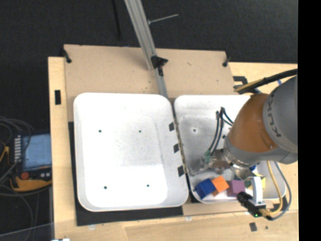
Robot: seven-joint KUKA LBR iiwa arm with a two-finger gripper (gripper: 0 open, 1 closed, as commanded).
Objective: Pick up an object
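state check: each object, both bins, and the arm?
blue block: lying in right bin, near front edge
orange block: lying beside blue block, not held
purple block: lying beside orange block
left bin: sitting flat beside right bin
right bin: holds the blocks
arm: reaching low over right bin

Metal pole point(143, 31) slants over bench; blue box point(37, 151) at left.

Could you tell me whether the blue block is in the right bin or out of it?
In: the blue block lies inside the right bin, near its front wall, touching the orange block.
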